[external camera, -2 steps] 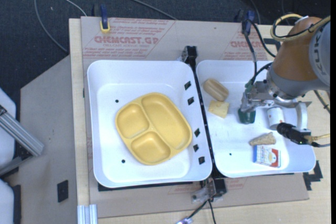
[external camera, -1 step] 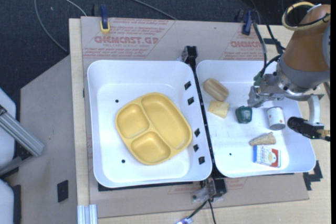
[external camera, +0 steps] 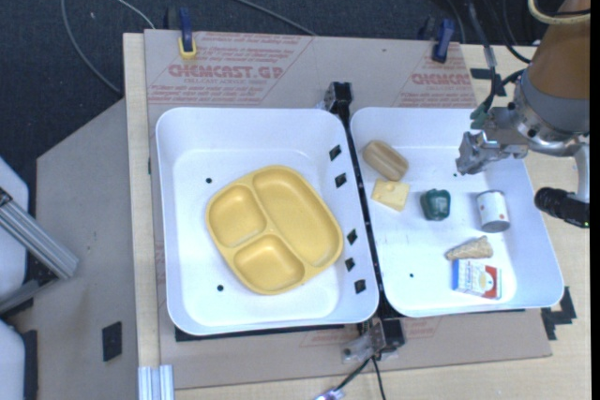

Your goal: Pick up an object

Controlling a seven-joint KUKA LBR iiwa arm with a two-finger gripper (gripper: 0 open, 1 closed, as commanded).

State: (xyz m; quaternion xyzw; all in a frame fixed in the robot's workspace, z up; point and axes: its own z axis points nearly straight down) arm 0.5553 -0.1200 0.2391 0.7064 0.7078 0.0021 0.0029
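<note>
**Q:** Where's the gripper?

**A:** I see the gripper (external camera: 472,156) over the right bin (external camera: 525,295), near its upper right part, arm (external camera: 561,70) coming in from the right. It's just up and right of the green object (external camera: 436,203). Nothing sits between the fingers that I can see. Open or closed, I cannot tell from this angle.

**Q:** Objects?

**A:** All referenced to the green object. Yellow block (external camera: 392,195) just to its left. Tan bread roll (external camera: 385,160) up and left of it, touching or nearly touching the yellow block. Small silver can (external camera: 492,210) on its side just to the right. Tan wedge (external camera: 470,249) below and right. Red-white-blue carton (external camera: 477,278) further below that, lying flat.

**Q:** Left bin?

**A:** Left bin (external camera: 178,201) is well left of the green object. It holds a yellow three-compartment tray (external camera: 274,228), lying flat, turned at a slant.

**Q:** Anything picked?

**A:** No. Every object rests on the bin floor. The silver can is nearest the gripper, apart from it.
</note>
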